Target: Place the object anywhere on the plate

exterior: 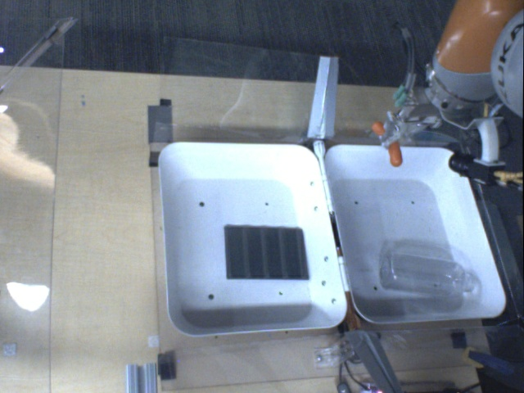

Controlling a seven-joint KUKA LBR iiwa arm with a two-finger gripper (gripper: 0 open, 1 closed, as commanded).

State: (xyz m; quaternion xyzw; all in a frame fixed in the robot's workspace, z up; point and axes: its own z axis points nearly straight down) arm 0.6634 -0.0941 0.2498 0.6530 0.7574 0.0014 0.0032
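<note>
— Where is the cup point(426, 270)?
— We see it on its side in the right bin point(360, 219), near the front wall.
— And the plate point(266, 252)?
— Mid left bin point(188, 187), with white floor on every side.
— The jaws?
— Over the right bin's far rim, well apart from the cup; wide or narrow, we cannot tell.

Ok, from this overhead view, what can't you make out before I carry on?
- Hand: small and far off at the right bin's back rim; open or shut, I can't tell.
- Clear object in the right bin: transparent, so its outline blurs into the white floor.
- Arm: cut off by the top-right edge.
- Dark ridged plate: plainly visible in the left bin.
</note>
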